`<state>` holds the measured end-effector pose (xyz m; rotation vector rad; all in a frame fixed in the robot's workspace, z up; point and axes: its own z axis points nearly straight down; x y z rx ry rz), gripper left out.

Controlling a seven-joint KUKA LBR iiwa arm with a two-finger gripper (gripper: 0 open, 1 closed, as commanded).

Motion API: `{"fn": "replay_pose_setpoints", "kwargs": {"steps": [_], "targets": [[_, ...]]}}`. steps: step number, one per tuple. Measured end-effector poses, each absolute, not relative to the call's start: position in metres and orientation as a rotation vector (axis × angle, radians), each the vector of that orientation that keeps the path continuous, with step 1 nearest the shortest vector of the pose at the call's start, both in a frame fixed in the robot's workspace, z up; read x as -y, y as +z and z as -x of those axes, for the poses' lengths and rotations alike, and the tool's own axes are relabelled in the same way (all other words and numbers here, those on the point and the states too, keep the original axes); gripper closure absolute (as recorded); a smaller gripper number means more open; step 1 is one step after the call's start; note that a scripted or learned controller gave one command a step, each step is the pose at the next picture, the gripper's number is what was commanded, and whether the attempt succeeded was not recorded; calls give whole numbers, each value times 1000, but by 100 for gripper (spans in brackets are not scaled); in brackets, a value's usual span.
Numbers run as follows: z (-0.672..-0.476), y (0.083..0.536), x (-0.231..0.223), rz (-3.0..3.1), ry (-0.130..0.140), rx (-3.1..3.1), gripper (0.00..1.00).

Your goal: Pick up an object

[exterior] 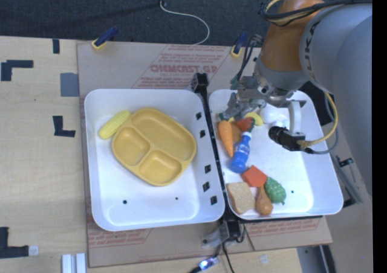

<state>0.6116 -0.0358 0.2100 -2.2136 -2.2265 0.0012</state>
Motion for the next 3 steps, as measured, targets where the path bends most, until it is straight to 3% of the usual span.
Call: {"fn": "replay_pose_setpoints", "kwargs": {"steps": [1,2,3], "targets": [[-620,221,-28,2211,-2,2230,100],[-610,222,-35,2217,3,2223,100],[-621,215,-44,2219,3,2223,100]]}}
